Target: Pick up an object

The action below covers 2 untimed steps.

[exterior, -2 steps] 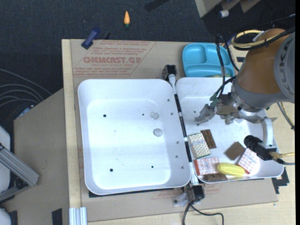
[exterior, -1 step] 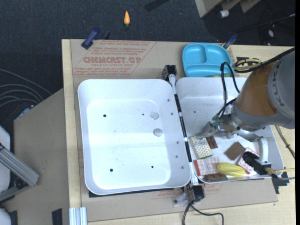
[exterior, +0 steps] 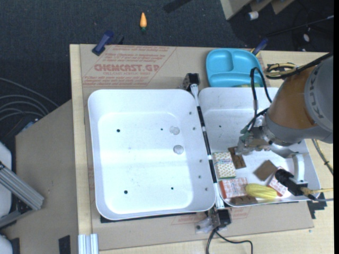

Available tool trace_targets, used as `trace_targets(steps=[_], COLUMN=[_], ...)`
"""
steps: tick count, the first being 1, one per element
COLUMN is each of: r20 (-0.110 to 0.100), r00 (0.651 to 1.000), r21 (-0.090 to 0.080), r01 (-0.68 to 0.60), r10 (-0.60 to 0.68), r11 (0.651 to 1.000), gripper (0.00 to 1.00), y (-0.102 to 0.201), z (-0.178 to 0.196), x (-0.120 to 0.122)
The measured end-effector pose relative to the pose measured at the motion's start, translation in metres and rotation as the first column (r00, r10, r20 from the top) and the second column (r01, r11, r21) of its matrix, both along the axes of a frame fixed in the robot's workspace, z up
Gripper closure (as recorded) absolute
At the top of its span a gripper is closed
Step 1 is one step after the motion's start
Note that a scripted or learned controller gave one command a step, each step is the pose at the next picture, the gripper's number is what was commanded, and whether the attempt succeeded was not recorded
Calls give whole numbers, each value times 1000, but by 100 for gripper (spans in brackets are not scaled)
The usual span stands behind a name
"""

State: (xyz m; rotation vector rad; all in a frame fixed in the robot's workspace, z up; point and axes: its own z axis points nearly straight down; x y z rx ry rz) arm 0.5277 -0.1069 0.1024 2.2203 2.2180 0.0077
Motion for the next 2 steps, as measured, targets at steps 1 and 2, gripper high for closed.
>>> trace_targets(steps=[1, 2], r20=[-4, -6], r00=[1000, 1000], r21=[0, -1], r01=[-2, -2], r10=[2, 2], r11=[1000, 1000], gripper=[100, 0], y=[37, 37], z=[83, 82], x=[63, 62])
